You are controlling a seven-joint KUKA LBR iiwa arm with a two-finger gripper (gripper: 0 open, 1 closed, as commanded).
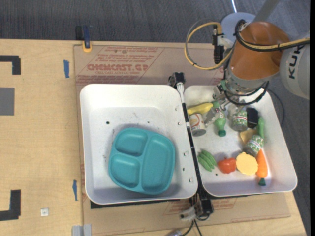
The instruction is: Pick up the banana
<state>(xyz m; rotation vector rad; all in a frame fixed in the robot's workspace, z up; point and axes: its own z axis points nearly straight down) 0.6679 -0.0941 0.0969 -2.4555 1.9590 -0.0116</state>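
Two white bins sit side by side on the desk [39,146]. I take the banana [199,107] as the landmark; it lies in the far left corner of the right bin [283,181], close to the divider between the bins.

Nearest to the camera, well toward the front from the banana, are a red tomato [227,165], a yellow piece of toy food [247,163], an orange carrot [262,164] and a green pea pod [207,160]. To the front-left of the banana, in the left bin [93,107], rests a teal divided plate [142,160]. Just in front of the banana stands a small can [198,125], almost touching it, and a small green bottle [220,124] is just to its right.

The gripper [220,103] is immediately to the right of the banana, at its tip or slightly above it. Whether the jaws are wide or narrow I cannot tell; nothing is visibly held.

For a good grasp, I think the arm should shift left over the middle of the banana, turn the jaws across its thin width, and descend straight, avoiding the can and the bin wall.
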